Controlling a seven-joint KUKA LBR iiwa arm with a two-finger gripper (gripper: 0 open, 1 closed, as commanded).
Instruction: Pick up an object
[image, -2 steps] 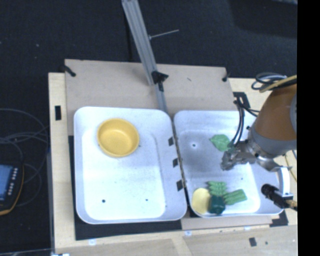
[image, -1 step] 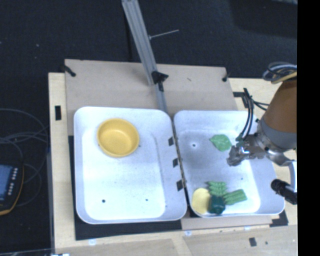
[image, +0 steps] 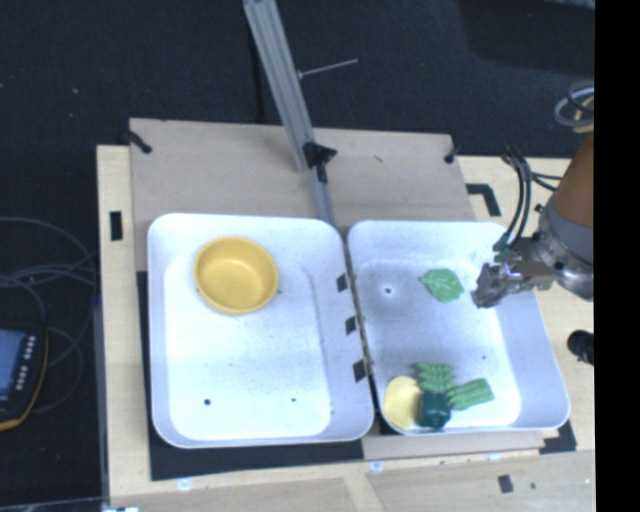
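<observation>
Green lump (image: 441, 284) in right bin (image: 520, 330) | pincer (image: 487, 290) just beside, right

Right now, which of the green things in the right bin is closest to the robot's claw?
The pale green lump lying alone in the upper part of the right bin, just left of the gripper. The other green pieces sit clustered at the bin's bottom edge.

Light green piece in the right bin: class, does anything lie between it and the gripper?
Nothing visible does. The gripper sits just to the right of the light green piece in the right bin, with bare white floor between them. The yellow and green cluster lies nearer the front wall, out of the path.
</observation>
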